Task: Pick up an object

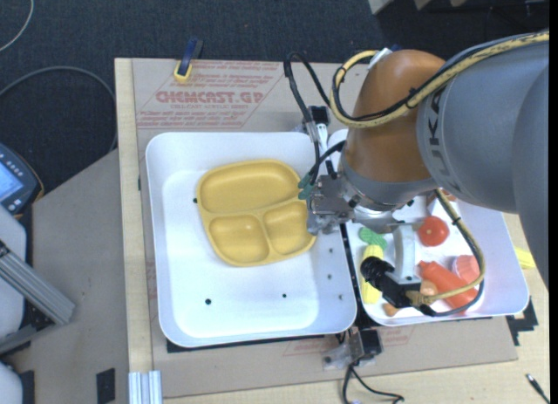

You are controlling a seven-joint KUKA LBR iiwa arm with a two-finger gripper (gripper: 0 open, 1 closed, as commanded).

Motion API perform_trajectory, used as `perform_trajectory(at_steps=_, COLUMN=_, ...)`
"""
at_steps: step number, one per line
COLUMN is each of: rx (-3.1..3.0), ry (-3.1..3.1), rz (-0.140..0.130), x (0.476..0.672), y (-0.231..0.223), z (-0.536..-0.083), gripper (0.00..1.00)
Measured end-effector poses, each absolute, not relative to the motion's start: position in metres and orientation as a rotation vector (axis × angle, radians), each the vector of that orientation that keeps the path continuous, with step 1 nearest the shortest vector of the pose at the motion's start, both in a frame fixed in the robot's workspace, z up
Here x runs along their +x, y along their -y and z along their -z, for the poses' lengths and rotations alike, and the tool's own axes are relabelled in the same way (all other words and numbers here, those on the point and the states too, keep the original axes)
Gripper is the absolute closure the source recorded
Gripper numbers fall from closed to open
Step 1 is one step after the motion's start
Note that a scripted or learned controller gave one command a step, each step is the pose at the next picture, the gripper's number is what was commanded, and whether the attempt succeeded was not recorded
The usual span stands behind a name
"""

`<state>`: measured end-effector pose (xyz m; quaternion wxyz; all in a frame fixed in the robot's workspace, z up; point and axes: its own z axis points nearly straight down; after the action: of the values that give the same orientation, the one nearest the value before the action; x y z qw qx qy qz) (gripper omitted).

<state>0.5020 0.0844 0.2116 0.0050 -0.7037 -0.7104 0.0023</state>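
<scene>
1. The gripper (319,205) sat mid-frame at the right rim of the yellow divided plate (253,210) in the left bin (244,297). Honestly couldn't tell if it was apart or together.
2. The plate looked wide and shallow, so I'd guess a rim pinch could slip or tip it.
3. The toy tomato (433,231) and carrot (449,278) lay in the right bin (493,228), and the bulky wrist might bump them.

Left bin (166,219): we see a yellow three-compartment tray (253,210) inside, centre frame.
Right bin (510,284): we see a red round piece (433,231), an orange piece (449,278) and a green piece (373,238).
Arm (488,123): over the right bin's upper part.
</scene>
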Motion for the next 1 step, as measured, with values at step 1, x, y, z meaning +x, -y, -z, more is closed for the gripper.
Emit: perform_trajectory(at_steps=1, rx=-2.204, ry=2.225, rz=-0.009, x=0.4806, y=-0.1759, z=-0.1542, gripper=1.0)
